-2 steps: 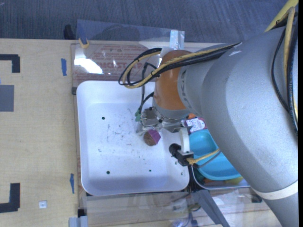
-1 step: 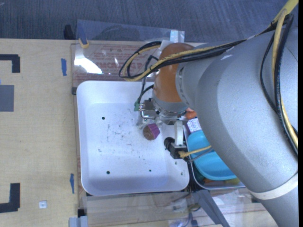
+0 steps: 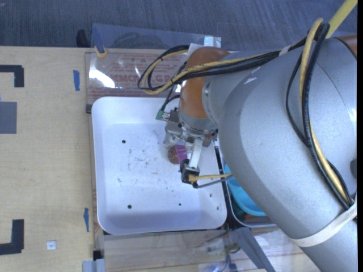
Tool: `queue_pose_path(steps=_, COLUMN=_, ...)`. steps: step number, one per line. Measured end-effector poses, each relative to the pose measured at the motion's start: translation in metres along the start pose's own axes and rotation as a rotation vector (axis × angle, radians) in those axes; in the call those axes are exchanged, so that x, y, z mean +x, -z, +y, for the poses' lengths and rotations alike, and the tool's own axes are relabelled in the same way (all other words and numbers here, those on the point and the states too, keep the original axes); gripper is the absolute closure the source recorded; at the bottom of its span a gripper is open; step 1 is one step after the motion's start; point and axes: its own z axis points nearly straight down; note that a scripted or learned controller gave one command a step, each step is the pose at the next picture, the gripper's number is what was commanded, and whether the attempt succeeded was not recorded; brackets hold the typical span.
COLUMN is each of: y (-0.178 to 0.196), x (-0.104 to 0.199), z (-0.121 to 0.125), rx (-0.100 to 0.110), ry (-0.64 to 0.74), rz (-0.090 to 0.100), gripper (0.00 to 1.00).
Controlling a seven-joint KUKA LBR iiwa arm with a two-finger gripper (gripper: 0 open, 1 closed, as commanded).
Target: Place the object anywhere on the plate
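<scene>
Nearest the camera, the big grey arm (image 3: 295, 140) sweeps in from the right, hiding most of the right bin; a sliver of the blue plate (image 3: 244, 200) peeks out beneath it. Further in, the gripper (image 3: 182, 157) hangs over the left white bin (image 3: 113, 208), near its right wall. A small purple-and-brown object (image 3: 177, 153) sits right at the fingertips, but whether the fingers pinch it or merely stand beside it I cannot tell. The plate lies to the right, so the carry would run that way, across the bin wall.
</scene>
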Motion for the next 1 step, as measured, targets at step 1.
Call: queue_pose_path(steps=1, y=0.0016, x=0.0165, z=-0.0876, rx=0.002, ry=-0.104, rz=0.003, gripper=1.00)
